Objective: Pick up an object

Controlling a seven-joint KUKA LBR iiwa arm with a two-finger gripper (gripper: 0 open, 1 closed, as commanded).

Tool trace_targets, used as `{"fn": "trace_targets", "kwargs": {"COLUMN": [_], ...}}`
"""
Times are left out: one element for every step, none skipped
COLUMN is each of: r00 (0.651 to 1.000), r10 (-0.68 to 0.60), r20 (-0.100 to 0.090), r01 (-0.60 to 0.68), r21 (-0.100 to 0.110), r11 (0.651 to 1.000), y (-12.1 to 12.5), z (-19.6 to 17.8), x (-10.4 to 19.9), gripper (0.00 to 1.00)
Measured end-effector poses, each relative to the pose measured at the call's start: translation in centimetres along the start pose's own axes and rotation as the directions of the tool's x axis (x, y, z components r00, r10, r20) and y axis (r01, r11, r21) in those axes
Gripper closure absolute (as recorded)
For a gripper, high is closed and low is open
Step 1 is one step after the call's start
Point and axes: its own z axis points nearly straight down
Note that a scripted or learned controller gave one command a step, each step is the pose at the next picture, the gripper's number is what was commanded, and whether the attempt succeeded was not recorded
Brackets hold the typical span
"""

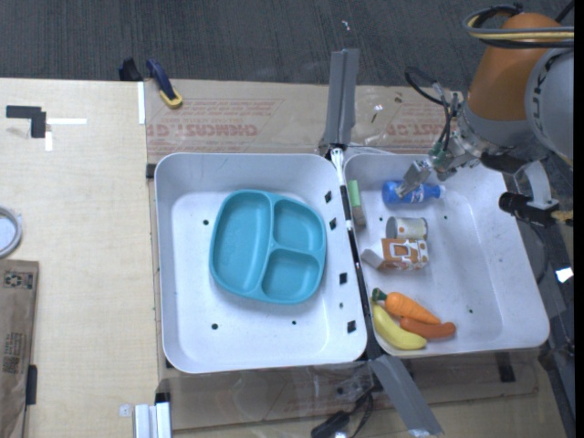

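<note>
Two white bins sit side by side on a pale wooden bench. At the right bin's far end, the gripper is down at a blue object, touching it; whether it grips cannot be told. Nearer from the blue object lie a small can, an orange carton, a carrot and a banana. A teal divided plate rests in the left bin.
</note>
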Motion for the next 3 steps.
{"fn": "trace_targets", "kwargs": {"r00": [0.997, 0.997, 0.998], "r10": [-0.083, -0.081, -0.067], "r20": [-0.001, -0.001, 0.000], "r01": [0.083, 0.081, 0.067], "r21": [0.001, 0.001, 0.000], "r11": [0.997, 0.997, 0.998], "y": [-0.2, -0.2, 2.7], "z": [5.6, 4.6, -4.5], "x": [0.4, 0.3, 6.7], "gripper": [0.00, 1.00, 1.00]}}
